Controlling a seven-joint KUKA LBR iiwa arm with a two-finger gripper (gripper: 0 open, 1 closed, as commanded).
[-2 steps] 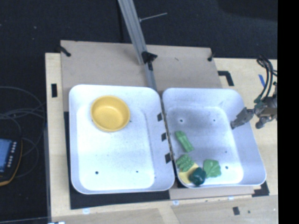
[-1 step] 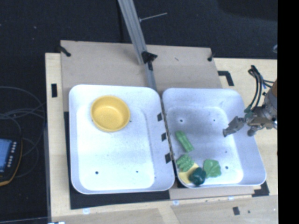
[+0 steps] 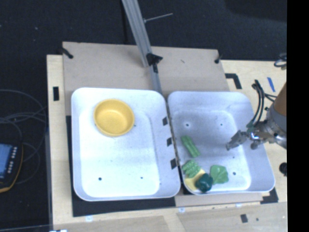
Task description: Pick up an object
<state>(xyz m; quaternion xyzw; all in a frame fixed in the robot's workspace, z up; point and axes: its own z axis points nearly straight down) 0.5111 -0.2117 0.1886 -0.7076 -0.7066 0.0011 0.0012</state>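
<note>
In the right bin (image 3: 212, 108), several small objects lie near the front left corner. These are a long light green piece (image 3: 189, 146), a ridged green piece (image 3: 190, 167), a leafy green piece (image 3: 220, 173) and a dark green round one (image 3: 205, 182) resting on a yellow item (image 3: 194, 182). My gripper (image 3: 243, 142) hangs over the bin's right side, to the right of these objects and apart from them. Its fingers are spread open with nothing between them.
A yellow bowl (image 3: 114, 117) sits at the back left of the left bin (image 3: 120, 173). A grey metal pole (image 3: 137, 25) slants down from the top to the gap between the bins. A handheld device (image 3: 7, 166) lies off the bench at far left.
</note>
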